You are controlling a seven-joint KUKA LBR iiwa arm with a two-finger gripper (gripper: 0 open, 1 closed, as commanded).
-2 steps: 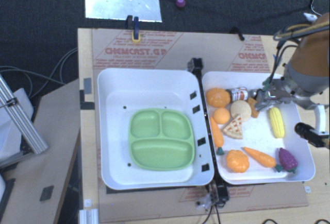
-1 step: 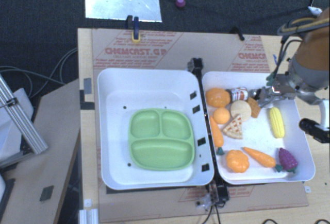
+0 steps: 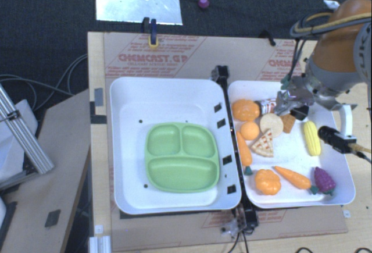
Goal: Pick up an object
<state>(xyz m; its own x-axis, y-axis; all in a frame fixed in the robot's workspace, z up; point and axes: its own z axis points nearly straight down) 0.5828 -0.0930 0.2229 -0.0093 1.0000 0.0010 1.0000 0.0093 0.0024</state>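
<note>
Two white bins side by side on the bench. Left bin [image 3: 125, 147] holds a pale green divided tray [image 3: 182, 157], three compartments, lying flat near the bin's middle.

Right bin [image 3: 343, 185] holds the toy food. An orange [image 3: 246, 110], round and bright, sits at the upper left. Just below it, a smaller orange ball [image 3: 250, 130]. A long carrot-coloured piece [image 3: 244, 150] lies along the left wall. A pizza slice [image 3: 263, 145], wedge-shaped with red dots, lies near the centre, touching a pale round bread-like piece [image 3: 271, 124] above it. A small brownish piece [image 3: 288, 123] sits just beside that bread piece. A corn cob [image 3: 312, 138], yellow and upright in the view, lies to the right. At the lower edge: an orange pepper or pumpkin [image 3: 267, 182], a carrot [image 3: 293, 177] lying at a slant, and purple grapes [image 3: 324, 180] in the lower right corner.

The gripper [image 3: 289, 102] is low over the upper part of the right bin, just above the bread piece, beside a small red-and-white object [image 3: 267, 106] that is too unclear to name. Cannot tell how its grasp stands; nothing is seen held. The arm [image 3: 340, 48] comes in from the right.
</note>
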